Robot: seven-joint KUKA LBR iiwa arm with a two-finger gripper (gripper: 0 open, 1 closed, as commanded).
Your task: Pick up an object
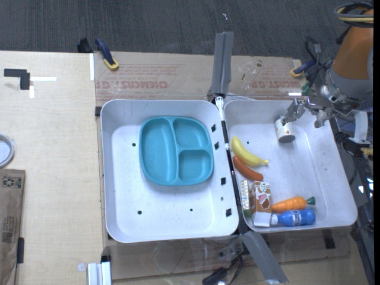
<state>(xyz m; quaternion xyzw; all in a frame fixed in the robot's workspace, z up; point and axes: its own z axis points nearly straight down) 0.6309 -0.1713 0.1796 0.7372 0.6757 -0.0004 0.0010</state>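
Observation:
The right bin point(323, 159) holds a yellow banana point(248, 152), a red sausage point(248, 169), a small printed carton point(260, 196), an orange carrot point(291, 204) and a blue bottle point(295, 218). A small grey-white cylinder point(285, 130) lies near the bin's back wall. My gripper point(309, 113) hangs over the back right part of this bin, just right of the cylinder. Its two fingers stand apart, open, with nothing between them. The orange band of the arm point(356, 46) rises behind it.
The left bin point(119, 177) carries a blue divided plate point(176, 151). A grey post point(222, 64) stands behind the seam between the bins. Clamps point(107, 55) sit on the cardboard at the back. A tape roll point(5, 152) lies on the bench at far left.

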